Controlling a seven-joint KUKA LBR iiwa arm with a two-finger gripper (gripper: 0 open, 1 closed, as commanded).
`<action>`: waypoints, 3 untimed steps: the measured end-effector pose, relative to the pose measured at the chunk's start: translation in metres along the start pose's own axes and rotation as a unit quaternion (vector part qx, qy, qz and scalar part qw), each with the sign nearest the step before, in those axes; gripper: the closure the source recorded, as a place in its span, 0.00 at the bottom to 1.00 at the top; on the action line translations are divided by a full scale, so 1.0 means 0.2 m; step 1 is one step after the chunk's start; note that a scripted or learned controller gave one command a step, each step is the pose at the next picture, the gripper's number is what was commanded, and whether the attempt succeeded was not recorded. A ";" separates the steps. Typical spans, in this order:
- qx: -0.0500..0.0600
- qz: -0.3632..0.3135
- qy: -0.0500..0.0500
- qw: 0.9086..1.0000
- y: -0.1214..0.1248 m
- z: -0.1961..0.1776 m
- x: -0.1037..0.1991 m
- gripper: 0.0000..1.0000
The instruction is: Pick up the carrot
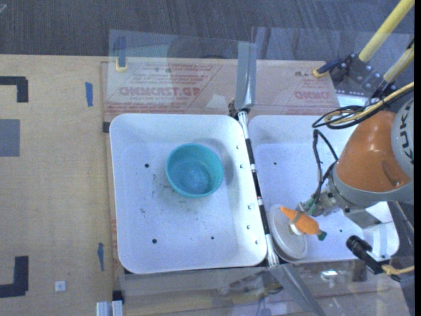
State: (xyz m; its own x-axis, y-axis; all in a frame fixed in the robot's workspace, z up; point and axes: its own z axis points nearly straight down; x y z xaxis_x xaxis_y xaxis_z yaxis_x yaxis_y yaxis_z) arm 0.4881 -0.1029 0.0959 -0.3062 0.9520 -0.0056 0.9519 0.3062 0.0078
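The carrot [300, 222] is a small orange toy with a green tip, lying in the right bin [283, 157] near its front left corner. It rests partly on a round grey disc [288, 240]. My gripper [312, 207] hangs directly over the carrot's upper right side, very close to it or touching it. The wrist hides where the two meet, so I cannot see a grip on the carrot.
A teal bowl [194, 170] stands upright in the middle of the left bin [131, 196]. The divider between the two bins [253, 176] runs just left of the carrot. The arm's orange band [375, 157] covers the right bin's right half.
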 end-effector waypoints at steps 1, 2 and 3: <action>-0.001 0.002 -0.001 1.000 0.00 -0.05 -0.01 1.00; 0.004 0.169 0.002 0.986 0.06 -0.44 0.30 1.00; 0.004 0.170 0.002 0.986 0.06 -0.44 0.30 0.00</action>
State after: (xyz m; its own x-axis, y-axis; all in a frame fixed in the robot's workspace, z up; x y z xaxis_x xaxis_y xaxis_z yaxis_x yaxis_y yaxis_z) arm 0.4797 -0.0418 0.1840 0.0295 0.9996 -0.0002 0.9996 -0.0295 -0.0002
